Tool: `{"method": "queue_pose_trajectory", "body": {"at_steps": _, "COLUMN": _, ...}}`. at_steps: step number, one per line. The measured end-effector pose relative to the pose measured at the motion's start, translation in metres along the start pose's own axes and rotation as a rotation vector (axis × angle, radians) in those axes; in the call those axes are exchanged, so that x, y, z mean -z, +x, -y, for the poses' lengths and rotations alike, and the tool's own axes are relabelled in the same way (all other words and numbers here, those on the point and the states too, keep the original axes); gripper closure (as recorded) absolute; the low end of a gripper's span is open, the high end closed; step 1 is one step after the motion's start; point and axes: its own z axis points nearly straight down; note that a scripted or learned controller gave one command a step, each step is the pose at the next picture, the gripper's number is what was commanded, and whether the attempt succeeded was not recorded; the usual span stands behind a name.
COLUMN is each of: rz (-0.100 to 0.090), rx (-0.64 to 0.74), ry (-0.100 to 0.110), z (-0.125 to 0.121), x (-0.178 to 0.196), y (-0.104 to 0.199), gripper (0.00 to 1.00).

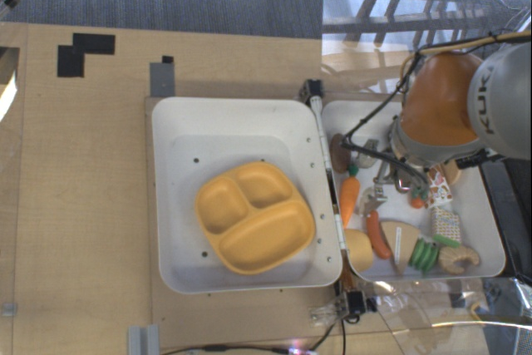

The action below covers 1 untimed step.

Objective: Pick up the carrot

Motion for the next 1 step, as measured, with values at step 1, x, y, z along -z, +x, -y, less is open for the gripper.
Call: {"method": "queue_pose_trajectory", "body": {"at_steps": 1, "rz": -0.005, "rx": -0.567, "ry": 0.003, "z": 0.0050, "x": 0.0435, "y": 0.0228, "gripper": 0.00}}
